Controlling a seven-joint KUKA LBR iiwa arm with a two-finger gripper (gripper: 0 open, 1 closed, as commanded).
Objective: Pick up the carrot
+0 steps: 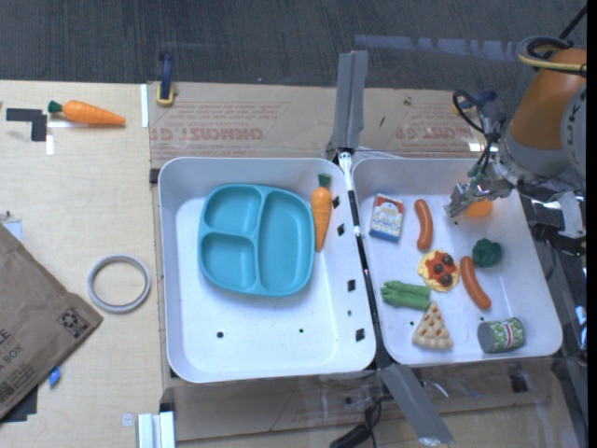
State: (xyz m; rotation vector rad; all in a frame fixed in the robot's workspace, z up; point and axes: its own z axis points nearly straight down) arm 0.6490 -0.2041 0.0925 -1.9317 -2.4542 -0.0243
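Pincer (464, 201) is hanging over the right bin (546, 292), beside a small orange piece (478, 209); I am not able to tell how wide it is open, nor whether it is gripping anything; I am judging the approach barely begun, since the carrot (321, 215) is lying in the left bin (187, 343), against the blue plate (258, 240); next I am needing a leftward traverse across the divider; a second carrot (86, 113) is resting on the desk (56, 203), beside a tape ring (118, 282).

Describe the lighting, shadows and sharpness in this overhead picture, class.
Camera view: even, soft light; the blue plate casts a faint shadow in the left bin; the carrot by it is fairly sharp; the gripper looks slightly blurred, fingers unclear.
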